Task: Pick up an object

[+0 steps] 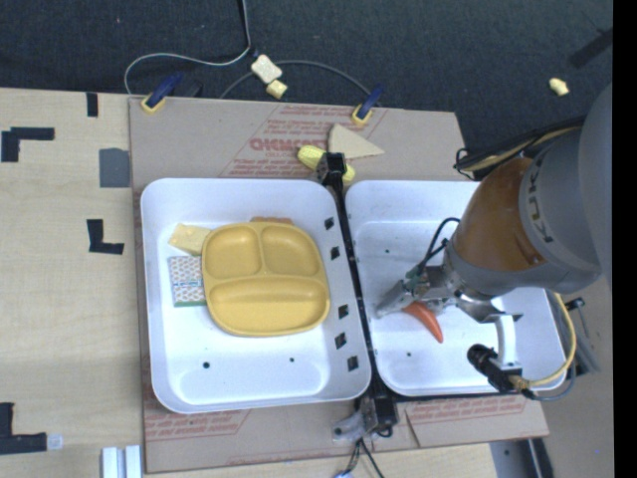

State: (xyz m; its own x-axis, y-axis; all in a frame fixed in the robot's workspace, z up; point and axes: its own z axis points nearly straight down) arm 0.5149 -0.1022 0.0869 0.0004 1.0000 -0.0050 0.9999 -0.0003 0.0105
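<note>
our claw (398, 300) hangs low in the right bin (398, 217); we cannot tell its state. just beside it, toward the arm, lies a small orange carrot-like piece (430, 321), likely light, stiff, slippery; grip its thicker middle.

This is a robotics lab test cell: a large grey industrial arm with an orange band (518, 229) reaches in from the right over two shallow white plastic bins (159, 297) clamped side by side on a brown cardboard sheet (289, 137), itself held by blue-and-yellow clips (159, 96). Thin cables (239, 28) trail across dark carpet (418, 38) at the top, and black tape marks (28, 139) dot the pale wooden table (60, 297) at left
</note>
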